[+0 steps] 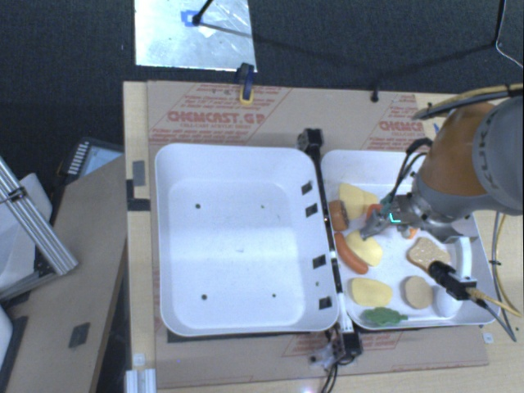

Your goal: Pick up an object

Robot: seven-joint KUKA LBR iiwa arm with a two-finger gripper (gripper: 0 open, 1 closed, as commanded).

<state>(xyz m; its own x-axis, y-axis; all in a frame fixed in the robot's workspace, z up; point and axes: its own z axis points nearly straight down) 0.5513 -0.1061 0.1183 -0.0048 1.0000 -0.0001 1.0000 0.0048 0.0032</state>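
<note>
1. The bench (213, 105) carries two white bins side by side. The left bin (176, 219) has nothing for the arm to go after.
2. The arm (467, 166) comes in over the right bin's (360, 164) far right corner, bent down so the wrist sits low over the middle of that bin, which I'd guess is a grab attempt.
3. The gripper (375, 223) is down among the food, near the bin's left edge. Can't tell how wide the fingers are, too small and cluttered, and nothing is clearly between them.
4. Likely targets right by the tip: a yellow piece (354, 195) toward the far left corner, and a carrot-like orange stick (352, 255) lying just below.
5. Spare stuff: bread slice (427, 254) toward the right edge, a yellow round (370, 289) and a tan round (417, 291) along the near edge.
6. A green leafy bit (381, 317) is against the near wall.
</note>
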